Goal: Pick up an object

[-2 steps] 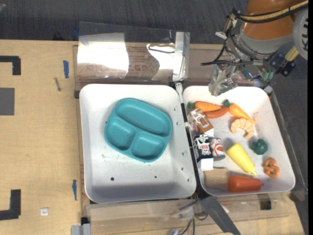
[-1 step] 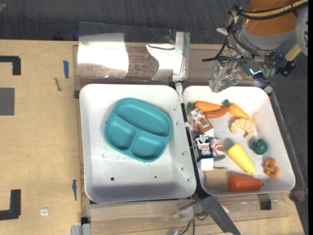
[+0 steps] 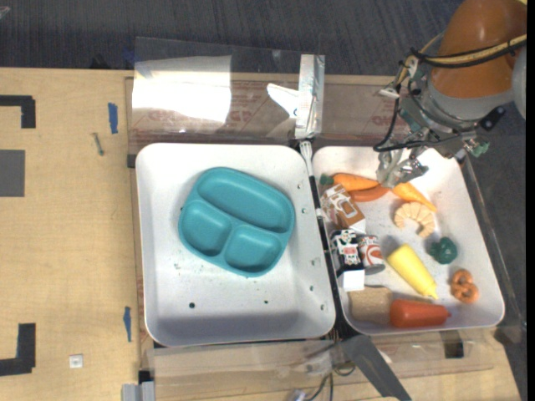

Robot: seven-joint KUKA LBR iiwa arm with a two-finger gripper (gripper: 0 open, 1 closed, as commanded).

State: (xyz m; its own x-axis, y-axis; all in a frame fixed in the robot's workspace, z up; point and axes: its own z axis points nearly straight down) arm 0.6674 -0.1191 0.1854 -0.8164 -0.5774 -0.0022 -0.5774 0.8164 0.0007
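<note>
Pincer (image 3: 399, 170) hovers at the crowded right bin's (image 3: 485, 303) far edge, can't tell its state; carrot (image 3: 361, 183) lies left-right just beside it.

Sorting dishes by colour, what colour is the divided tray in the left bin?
Teal; the divided tray shows plainly in the camera view.

- Two white bins: the left bin (image 3: 159, 291) and the right bin (image 3: 481, 249).
- A teal divided plate (image 3: 237, 220) in the left bin.
- In the right bin: an orange carrot (image 3: 361, 183), a yellow corn cob (image 3: 411, 271), a red sausage-like piece (image 3: 418, 312), a dark green round piece (image 3: 441, 250), a pale peach shrimp (image 3: 415, 215) and an orange-brown pretzel (image 3: 463, 285).
- A tan wooden bench (image 3: 63, 249) with black corner marks and blue tape bits.
- A grey arm (image 3: 468, 57) with an orange band.
</note>
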